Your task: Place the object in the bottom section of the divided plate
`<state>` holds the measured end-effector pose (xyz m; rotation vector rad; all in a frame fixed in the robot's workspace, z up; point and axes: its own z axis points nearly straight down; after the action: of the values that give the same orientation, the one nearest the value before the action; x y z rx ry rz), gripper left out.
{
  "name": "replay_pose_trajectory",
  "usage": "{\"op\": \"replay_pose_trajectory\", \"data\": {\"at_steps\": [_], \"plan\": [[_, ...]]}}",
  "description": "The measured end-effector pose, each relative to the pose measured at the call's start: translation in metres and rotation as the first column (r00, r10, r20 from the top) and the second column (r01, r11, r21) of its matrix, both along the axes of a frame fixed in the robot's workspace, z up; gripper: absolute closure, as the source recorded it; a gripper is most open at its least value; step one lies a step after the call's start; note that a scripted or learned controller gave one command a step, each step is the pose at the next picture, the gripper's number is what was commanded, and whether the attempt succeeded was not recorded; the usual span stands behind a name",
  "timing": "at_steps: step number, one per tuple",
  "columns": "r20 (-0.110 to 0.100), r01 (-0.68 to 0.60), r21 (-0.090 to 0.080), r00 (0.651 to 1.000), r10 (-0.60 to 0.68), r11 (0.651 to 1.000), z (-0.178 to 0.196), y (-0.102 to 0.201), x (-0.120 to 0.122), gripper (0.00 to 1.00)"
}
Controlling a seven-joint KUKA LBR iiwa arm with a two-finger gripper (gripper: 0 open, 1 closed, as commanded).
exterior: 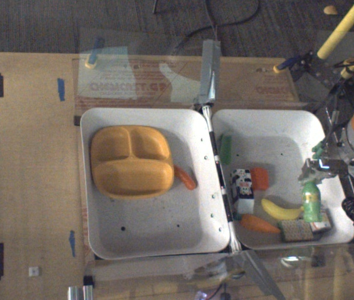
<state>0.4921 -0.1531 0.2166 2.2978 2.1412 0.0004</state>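
The hand hangs over the right bin's far edge, directly above an upright green bottle; its grip cannot be told. Far to its left, the orange divided plate lies in the left bin, a small orange carrot touching the plate's nearer edge.

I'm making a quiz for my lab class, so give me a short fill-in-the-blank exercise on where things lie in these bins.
1. The divided plate lies in the ____ bin.
2. The plate's colour is ____.
3. The banana lies in the ____ bin.
4. The gripper hangs over the ____ bin, above the green bottle.

Missing words: left; orange; right; right.
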Motion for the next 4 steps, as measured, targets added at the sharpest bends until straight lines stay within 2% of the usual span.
{"op": "replay_pose_trajectory", "data": {"at_steps": [1,2,3,4], "plan": [[0.001,-0.062,-0.001,0.998,0.062,0.998,0.011,0.049,0.049,1.0],[0.001,-0.086,-0.002,0.996,0.086,0.996,0.042,0.001,0.032,1.0],[-0.001,-0.16,0.0,0.987,0.16,0.987,0.046,0.022,0.031,1.0],[0.003,-0.387,-0.003,0.922,0.387,0.922,0.072,0.087,0.077,1.0]]}}
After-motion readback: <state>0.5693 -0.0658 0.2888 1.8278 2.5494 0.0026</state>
